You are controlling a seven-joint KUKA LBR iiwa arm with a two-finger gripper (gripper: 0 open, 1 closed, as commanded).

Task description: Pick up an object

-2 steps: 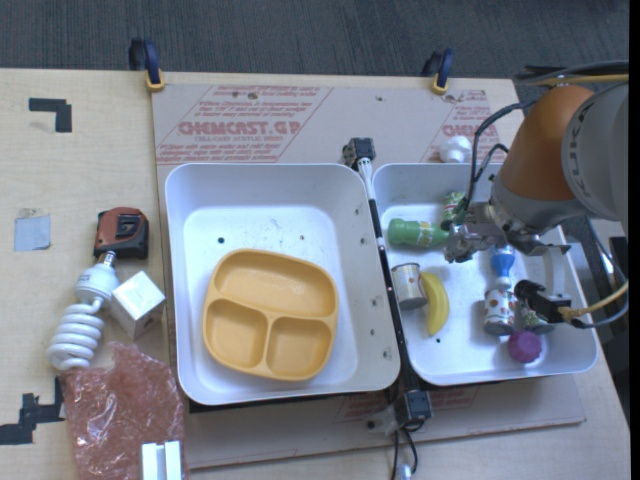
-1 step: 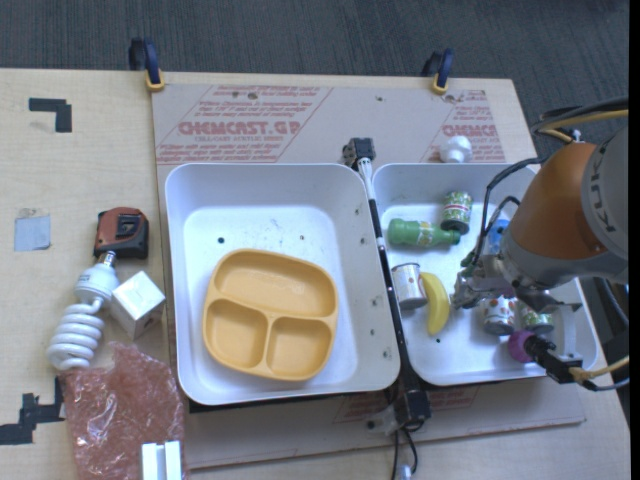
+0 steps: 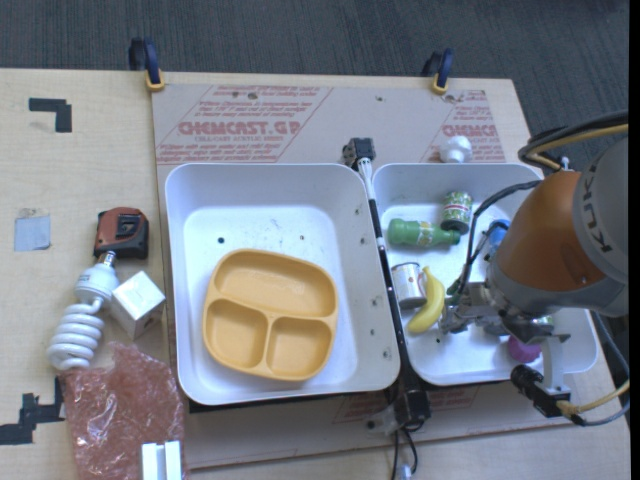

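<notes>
The claw (image 3: 462, 315) sits low in the right bin (image 3: 478, 370), just beside the banana (image 3: 430, 303), which lies near the bin's left wall next to a metal can (image 3: 407, 281). Whether the claw is spread or pressed together cannot be told; the wrist hides most of it, and nothing is seen gripped in it.

Further back in the same bin lie a green bottle (image 3: 417, 233) and a small green jar (image 3: 457, 211); a purple item (image 3: 521, 348) peeks out beneath the wrist. The left bin (image 3: 270, 183) holds a yellow divided tray (image 3: 269, 314).

Recommendation for the step in hand: the banana appears the likeliest target. A grip across its narrow middle would be soundest, the claw centred and kept away from the can and the bin wall so neither is snagged. The curved skin may slip, so a straight, slow lift is advised.

Arm pose: it reaches in from the right edge of the worktop (image 3: 240, 118), the orange band (image 3: 545, 238) above the bin, the wrist bent downward toward the bin floor, cables trailing behind.
</notes>
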